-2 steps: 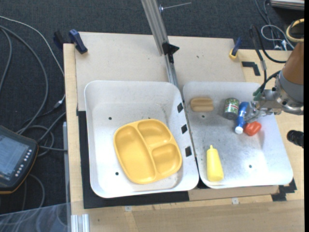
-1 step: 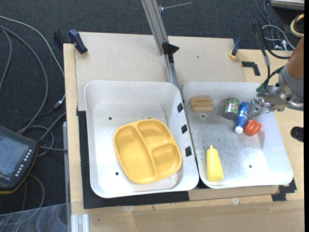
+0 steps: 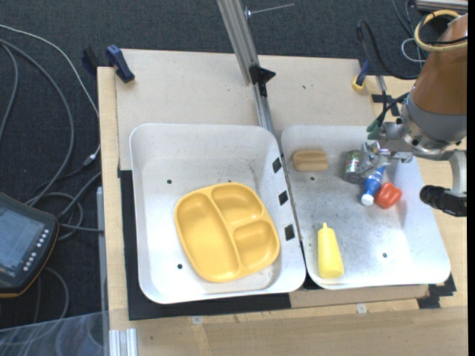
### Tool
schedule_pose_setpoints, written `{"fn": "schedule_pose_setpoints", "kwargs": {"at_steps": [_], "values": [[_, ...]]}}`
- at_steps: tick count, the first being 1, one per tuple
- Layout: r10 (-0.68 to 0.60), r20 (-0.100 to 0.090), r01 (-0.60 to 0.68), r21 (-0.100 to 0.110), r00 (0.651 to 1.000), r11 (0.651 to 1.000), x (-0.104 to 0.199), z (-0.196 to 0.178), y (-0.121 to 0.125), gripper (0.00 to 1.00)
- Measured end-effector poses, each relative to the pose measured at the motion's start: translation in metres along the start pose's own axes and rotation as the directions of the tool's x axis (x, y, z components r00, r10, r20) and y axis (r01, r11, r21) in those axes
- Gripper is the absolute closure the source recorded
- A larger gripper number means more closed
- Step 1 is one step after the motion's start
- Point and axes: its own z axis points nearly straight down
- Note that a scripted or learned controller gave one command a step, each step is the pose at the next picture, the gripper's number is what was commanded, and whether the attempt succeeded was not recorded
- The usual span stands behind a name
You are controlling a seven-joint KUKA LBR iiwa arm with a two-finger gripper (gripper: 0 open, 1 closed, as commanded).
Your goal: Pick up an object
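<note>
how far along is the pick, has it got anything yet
Done: the gripper is down in the right white bin, beside the small blue-and-white bottle and the orange-red lump. In hand: nothing visibly between its fingers. Left: grasping and lifting; the yellow squeeze bottle and tan bread roll lie untouched.

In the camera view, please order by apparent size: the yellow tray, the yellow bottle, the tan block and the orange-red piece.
1. yellow tray, clearly the largest
2. yellow bottle
3. tan block
4. orange-red piece, though partly hidden beside the claw, so unsure
</note>
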Motion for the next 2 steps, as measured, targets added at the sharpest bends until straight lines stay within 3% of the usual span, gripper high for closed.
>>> {"fn": "schedule_pose_setpoints", "kwargs": {"at_steps": [2], "values": [[-0.002, -0.002, 0.002, 0.001, 1.0, 1.0, 0.104, -0.004, 0.02, 1.0]]}}
